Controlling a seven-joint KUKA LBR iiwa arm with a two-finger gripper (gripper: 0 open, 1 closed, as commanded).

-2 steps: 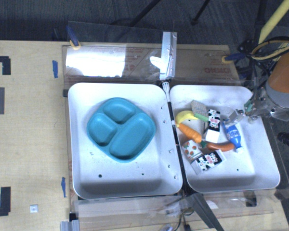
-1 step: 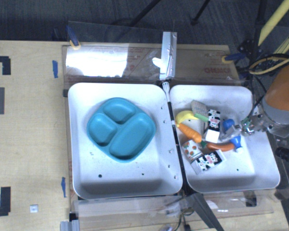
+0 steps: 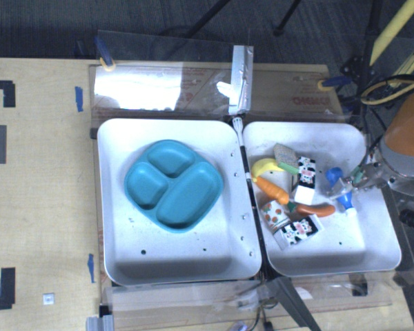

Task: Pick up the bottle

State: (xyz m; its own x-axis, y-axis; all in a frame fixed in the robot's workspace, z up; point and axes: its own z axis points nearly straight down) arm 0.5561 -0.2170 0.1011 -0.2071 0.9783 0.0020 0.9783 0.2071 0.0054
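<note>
A small pale bottle [image 3: 339, 189] with blue ends lies tilted in the right bin [image 3: 372, 243], just right of the pile of toys. My gripper [image 3: 357, 179] comes in from the right, low over the bin. Its tip is right beside the bottle's upper end, touching it or nearly so. The view is too small and cluttered there to tell whether the bottle is between the gripper's tips. The grey wrist [image 3: 399, 165] and orange band [image 3: 408, 128] hang over the bin's right rim.
The right bin also holds a yellow toy [image 3: 265, 168], a carrot [image 3: 272, 189], a red sausage [image 3: 314, 210], cow-patterned boxes [image 3: 305, 171] and a spotted box [image 3: 275, 214]. A blue divided plate [image 3: 174, 183] lies in the left bin [image 3: 124, 254]. Cables hang at the far right.
</note>
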